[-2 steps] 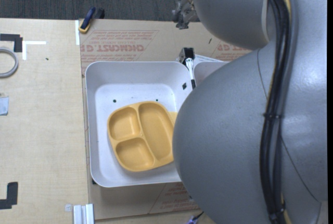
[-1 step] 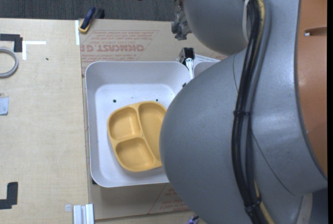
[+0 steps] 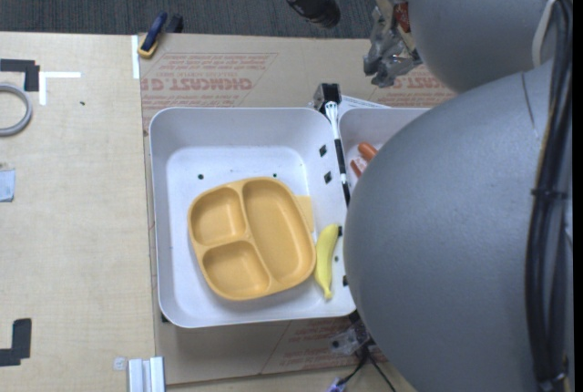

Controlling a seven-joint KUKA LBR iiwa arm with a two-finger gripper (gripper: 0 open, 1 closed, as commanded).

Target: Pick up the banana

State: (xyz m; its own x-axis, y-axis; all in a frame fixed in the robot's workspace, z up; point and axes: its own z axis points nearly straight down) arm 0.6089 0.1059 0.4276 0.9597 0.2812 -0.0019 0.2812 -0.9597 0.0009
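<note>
One smooth yellow banana (image 3: 326, 261) lies in the left white bin (image 3: 173, 226), low at the frame's centre, tucked between a divided plate (image 3: 250, 238) and the bin's right wall. Its long axis runs nearly top to bottom of the frame, gently curved, one tip pointing down. The plate is matte mustard-yellow plastic, rounded, with three compartments. The glossy bin sits on a brown cardboard sheet (image 3: 209, 76) on the pale counter (image 3: 73, 199). A second white bin (image 3: 360, 121) shows at its right, with something orange (image 3: 366, 150) inside. The rounded grey arm (image 3: 474, 190) bulks across the right. The end effector (image 3: 392, 62) hangs at upper right; whether it is open, I cannot tell.
</note>
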